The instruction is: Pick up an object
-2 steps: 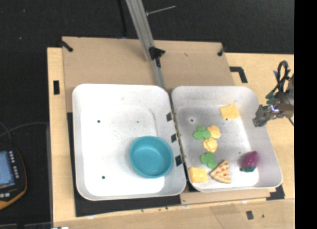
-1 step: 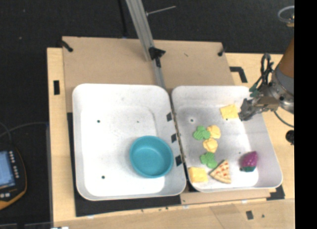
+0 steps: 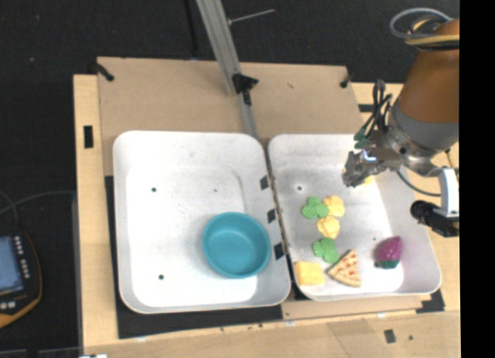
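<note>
The pincer [image 3: 357, 172], its state impossible to tell, hovers in the right bin [image 3: 410, 271] above small toy foods, likely light, rigid, slippery; the purple piece [image 3: 388, 251], lying apart, looks easiest to grip across its sides.

The arm [image 3: 430, 86] enters from the right edge of the frame, in its upper right part. Its broad orange band sits highest, with the grey wrist section just below it. From there the wrist slants down and toward the left. Dark cables run along its left side. The gripper [image 3: 356, 172] hangs at the lower left end of the wrist, right of the frame's centre, its dark tip pointing downward.
</note>
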Available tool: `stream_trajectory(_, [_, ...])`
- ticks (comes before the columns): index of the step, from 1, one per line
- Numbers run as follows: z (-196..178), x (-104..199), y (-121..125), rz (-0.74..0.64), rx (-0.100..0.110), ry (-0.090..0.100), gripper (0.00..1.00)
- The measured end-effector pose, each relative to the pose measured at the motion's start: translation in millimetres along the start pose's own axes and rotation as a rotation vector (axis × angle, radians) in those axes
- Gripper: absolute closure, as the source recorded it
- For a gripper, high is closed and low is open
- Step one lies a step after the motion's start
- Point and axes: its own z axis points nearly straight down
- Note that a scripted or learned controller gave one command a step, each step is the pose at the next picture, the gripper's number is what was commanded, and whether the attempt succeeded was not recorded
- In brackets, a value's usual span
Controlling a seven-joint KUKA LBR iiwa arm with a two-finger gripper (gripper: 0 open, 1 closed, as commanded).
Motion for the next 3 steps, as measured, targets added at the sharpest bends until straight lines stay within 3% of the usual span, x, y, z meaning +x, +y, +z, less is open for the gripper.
stream_trajectory(3, [8,142,50,-0.003,-0.001,0.0,1.0])
